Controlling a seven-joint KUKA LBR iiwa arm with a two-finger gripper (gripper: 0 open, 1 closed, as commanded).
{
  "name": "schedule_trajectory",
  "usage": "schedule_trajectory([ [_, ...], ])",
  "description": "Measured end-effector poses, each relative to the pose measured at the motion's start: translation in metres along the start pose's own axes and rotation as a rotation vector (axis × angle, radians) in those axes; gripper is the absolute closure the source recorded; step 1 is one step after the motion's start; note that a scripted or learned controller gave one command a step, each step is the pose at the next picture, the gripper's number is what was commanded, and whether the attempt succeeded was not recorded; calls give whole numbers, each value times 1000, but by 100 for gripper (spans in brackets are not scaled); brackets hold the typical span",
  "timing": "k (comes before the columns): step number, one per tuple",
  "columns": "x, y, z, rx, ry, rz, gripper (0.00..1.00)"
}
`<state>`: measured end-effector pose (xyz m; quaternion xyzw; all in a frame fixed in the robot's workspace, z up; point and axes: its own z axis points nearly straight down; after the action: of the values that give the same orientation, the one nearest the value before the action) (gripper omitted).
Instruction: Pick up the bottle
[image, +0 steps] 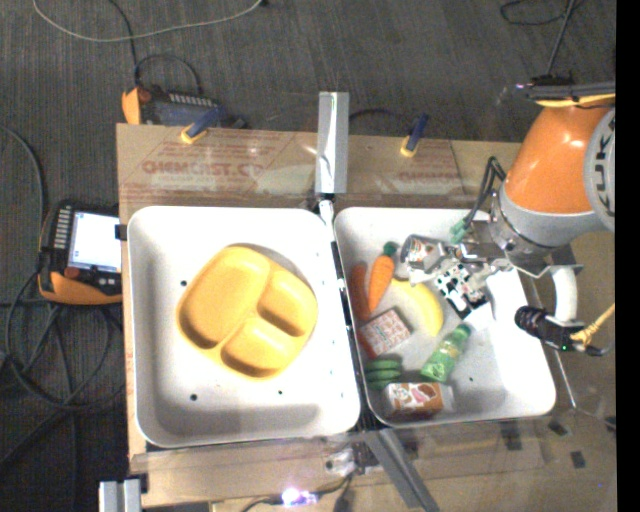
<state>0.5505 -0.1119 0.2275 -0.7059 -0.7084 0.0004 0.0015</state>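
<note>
beside one carrot (380, 281) and one green bottle (446, 352), the hand (450, 268) hovers, its grip unreadable.

Position: one camera, fixed up above the table (250, 165), looking down at a slant.
Facing: the far edge of the table sits at the top of the view, the near edge at the bottom.
Framing: both white bins fit whole, left bin (150, 300) and right bin (520, 370), with dark floor (60, 90) around them.
Arm side: the arm (560, 180) comes in from the right of the view.
Distance: far enough back to take in the whole table.
</note>
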Motion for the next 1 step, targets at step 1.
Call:
schedule_trajectory([
  [1,-59,-66,82,1,-1,-12,0],
])
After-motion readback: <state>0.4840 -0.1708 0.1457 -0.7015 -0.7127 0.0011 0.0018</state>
